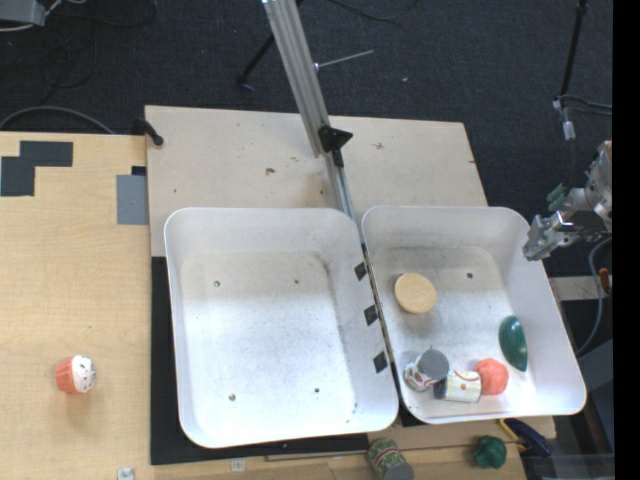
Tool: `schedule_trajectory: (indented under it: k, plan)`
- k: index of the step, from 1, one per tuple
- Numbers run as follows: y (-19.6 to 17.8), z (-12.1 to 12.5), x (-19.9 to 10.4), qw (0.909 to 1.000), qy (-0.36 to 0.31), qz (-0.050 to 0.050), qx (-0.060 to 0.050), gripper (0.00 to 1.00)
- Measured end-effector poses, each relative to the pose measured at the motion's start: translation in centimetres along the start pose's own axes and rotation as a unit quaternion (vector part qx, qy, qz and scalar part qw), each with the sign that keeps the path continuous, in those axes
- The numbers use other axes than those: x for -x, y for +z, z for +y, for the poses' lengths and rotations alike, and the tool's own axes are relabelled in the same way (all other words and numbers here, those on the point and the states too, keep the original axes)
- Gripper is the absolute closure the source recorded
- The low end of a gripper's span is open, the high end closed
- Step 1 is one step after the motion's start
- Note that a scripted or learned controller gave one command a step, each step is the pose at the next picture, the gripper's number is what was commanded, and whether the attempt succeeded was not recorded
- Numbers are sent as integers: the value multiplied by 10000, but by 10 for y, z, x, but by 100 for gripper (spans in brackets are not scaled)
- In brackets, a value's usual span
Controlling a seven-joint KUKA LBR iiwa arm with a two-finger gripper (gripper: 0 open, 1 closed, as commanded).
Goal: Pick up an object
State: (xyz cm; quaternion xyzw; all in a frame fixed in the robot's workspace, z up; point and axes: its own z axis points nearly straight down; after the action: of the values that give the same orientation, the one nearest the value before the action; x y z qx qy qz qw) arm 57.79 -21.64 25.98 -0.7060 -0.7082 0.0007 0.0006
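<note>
Two white bins sit side by side on the bench. The left bin [260, 308] has bare floor, while the right bin [470, 238] holds five things: one tan round disc [415, 293] near the middle, one dark green oval piece [513, 341] by the right wall, and a cluster at the front made of one grey cup [433, 365], one small white cup [462, 386] and one orange ball [492, 376], touching each other. The gripper [545, 233] hangs just beyond the right bin's far right corner with nothing in it; how its jaws stand I cannot tell. One orange and white toy [76, 374] lies on the wooden table [70, 268], well apart. A slanted metal rail [305, 88] rises behind the bins.
</note>
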Motion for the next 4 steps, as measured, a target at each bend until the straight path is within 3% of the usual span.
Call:
schedule_trajectory:
  k: [1,4]
  plan:
    - [15,12,-54,10000,-8,16,-5,100]
    - [2,38,-206,10000,-5,10,3,100]
